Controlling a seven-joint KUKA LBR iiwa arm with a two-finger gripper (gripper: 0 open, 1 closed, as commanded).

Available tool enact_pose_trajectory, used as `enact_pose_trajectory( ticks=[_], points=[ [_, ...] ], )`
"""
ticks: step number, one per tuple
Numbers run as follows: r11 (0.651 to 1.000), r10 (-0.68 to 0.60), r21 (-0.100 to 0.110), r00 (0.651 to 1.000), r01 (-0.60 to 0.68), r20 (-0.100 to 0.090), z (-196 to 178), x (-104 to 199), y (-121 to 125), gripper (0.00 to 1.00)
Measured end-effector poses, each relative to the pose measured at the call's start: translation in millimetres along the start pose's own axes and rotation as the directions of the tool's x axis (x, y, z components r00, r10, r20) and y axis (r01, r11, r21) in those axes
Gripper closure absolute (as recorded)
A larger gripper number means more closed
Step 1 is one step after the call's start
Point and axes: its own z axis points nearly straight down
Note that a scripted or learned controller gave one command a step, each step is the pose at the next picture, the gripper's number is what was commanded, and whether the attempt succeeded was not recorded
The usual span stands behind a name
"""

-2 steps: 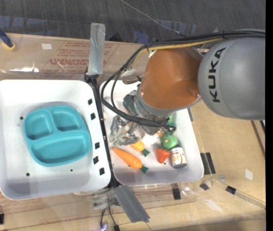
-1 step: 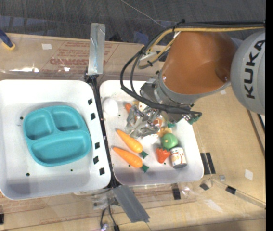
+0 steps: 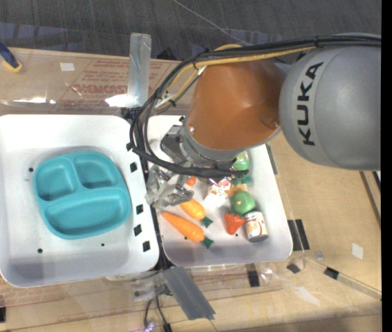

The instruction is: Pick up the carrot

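A wooden bench [image 3: 334, 206] under clear plastic sheeting [image 3: 57, 81], taped at its edges. Beyond its far edge lies dark grey carpet [image 3: 64, 5].

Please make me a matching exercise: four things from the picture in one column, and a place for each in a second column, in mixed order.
Things:
1. teal divided plate
2. carrot
3. small can
4. gripper

Places:
A. left side of the right bin, above the carrots
B. left bin
C. near the right bin's front wall, left of the strawberry
D. front right part of the right bin

Pairs: 1-B, 2-C, 3-D, 4-A
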Motion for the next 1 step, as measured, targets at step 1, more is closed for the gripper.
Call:
enact_pose_trajectory(
  ticks=[1],
  points=[
    [0.993,-0.114,0.005,0.993,0.114,0.002,-35.3,35.8,-62.2,1.0]
  ],
)
